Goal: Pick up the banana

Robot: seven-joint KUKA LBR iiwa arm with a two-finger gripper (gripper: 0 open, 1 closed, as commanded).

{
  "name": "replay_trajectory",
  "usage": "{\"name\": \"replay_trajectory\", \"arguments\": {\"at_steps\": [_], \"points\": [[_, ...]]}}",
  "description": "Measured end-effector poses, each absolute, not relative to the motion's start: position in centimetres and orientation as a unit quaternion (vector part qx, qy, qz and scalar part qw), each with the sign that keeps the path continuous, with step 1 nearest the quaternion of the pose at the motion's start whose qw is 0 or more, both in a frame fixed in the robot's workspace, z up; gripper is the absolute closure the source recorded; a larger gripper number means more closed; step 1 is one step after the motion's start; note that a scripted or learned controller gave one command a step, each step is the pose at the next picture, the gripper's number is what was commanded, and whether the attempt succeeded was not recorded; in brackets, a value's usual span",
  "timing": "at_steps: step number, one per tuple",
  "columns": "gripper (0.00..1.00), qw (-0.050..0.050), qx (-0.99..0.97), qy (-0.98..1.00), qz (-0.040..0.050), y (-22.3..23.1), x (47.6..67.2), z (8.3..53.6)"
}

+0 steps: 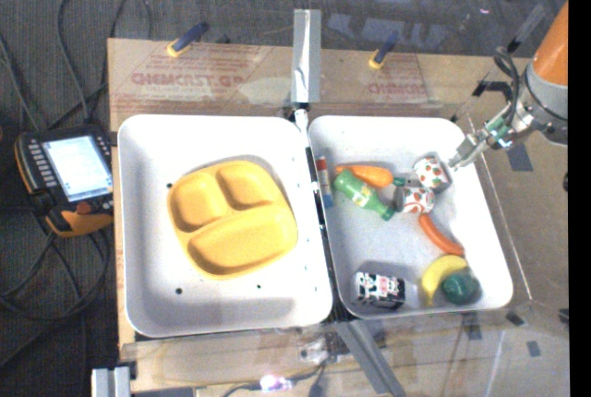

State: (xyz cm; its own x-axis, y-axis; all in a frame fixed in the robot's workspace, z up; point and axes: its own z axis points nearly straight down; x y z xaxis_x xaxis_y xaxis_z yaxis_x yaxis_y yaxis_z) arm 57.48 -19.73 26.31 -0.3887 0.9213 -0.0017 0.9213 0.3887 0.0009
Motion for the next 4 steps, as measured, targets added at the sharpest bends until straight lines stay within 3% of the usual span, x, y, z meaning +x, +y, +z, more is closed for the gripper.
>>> {"name": "replay_trajectory", "arguments": {"at_steps": [1,2,3,4], "points": [[0.0,0.0,0.461,0.888,-0.0002,-18.7,50.5,21.8],[0.0,0.005,0.337,0.942,0.0009,-20.0,48.8,9.1],[0.0,0.003,0.465,0.885,0.0011,-19.8,51.5,9.1],[0.0,0.0,0.429,0.903,0.0,-22.3,48.4,16.9]]}}
